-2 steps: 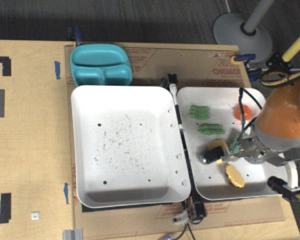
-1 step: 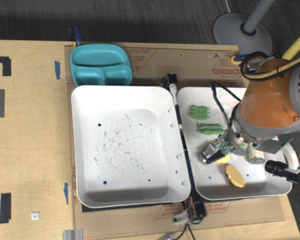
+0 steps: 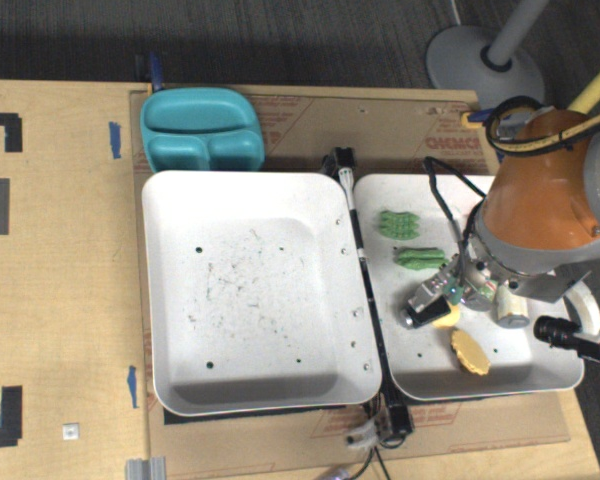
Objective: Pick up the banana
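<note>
Tabletop (image 3: 60,268) brown, two bins. Pincer (image 3: 432,306) low in right bin (image 3: 540,373), lower right of frame; can't tell its state. Banana (image 3: 444,317) touching tip. I fear sideways nudge, slip.

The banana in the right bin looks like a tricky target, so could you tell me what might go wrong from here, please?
1. The hand is low in the right bin, and only a small yellow piece shows at its tip, so whether it has the banana is unclear; a lift could come up with nothing.
2. A tan rounded object lies just beside the hand and could be nudged or taken by mistake.
3. Two green items lie near the arm's path and may get pushed.
</note>
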You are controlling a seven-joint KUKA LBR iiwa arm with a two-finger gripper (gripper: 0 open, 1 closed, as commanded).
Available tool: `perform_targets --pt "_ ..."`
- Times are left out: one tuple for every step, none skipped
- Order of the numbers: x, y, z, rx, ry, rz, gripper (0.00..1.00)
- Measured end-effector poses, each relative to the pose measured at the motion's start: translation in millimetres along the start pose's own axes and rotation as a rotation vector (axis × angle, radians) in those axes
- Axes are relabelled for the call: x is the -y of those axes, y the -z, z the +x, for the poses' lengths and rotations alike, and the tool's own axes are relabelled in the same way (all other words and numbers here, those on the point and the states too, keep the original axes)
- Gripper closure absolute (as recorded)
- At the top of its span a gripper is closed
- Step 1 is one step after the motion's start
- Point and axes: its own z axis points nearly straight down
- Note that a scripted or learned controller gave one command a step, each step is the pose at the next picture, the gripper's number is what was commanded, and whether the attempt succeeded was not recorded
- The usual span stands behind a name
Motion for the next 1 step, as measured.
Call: perform_targets --pt "-1.2 10.1 -0.6 0.003 -0.001 -0.003 1.0"
